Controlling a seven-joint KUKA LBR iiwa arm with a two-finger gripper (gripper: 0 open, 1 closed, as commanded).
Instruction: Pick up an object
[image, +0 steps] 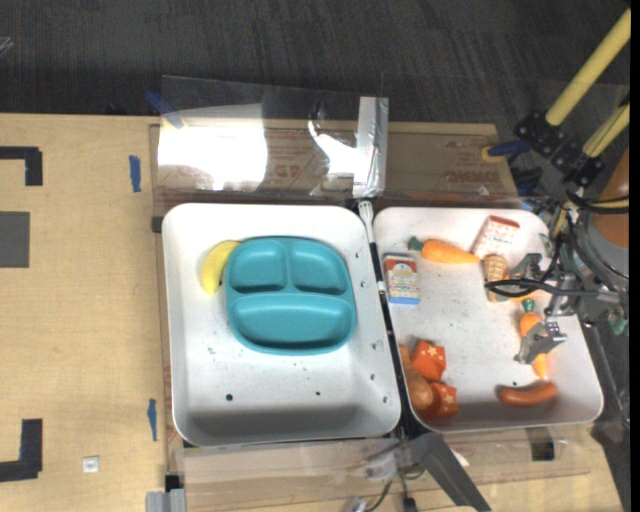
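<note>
The right bin (470, 320) holds a carrot (449, 252), a small white carton (402, 279), an orange-and-white box (497, 238), a tan bread-like piece (494, 266), a red sausage (527, 394) and red and brown toy foods (430, 360) at its front left. My gripper (533, 347) hangs low over the bin's right side, just above the sausage. A small orange piece (527, 324) lies right beside it and another orange bit (541, 369) just below it. Nothing shows clearly in its grasp.
The left bin (200, 400) carries a teal divided plate (290, 293) with a yellow banana (213, 264) tucked at its left edge. Cables and the arm's body crowd the right bin's right rim. A clear plastic sheet (260, 150) lies behind the bins.
</note>
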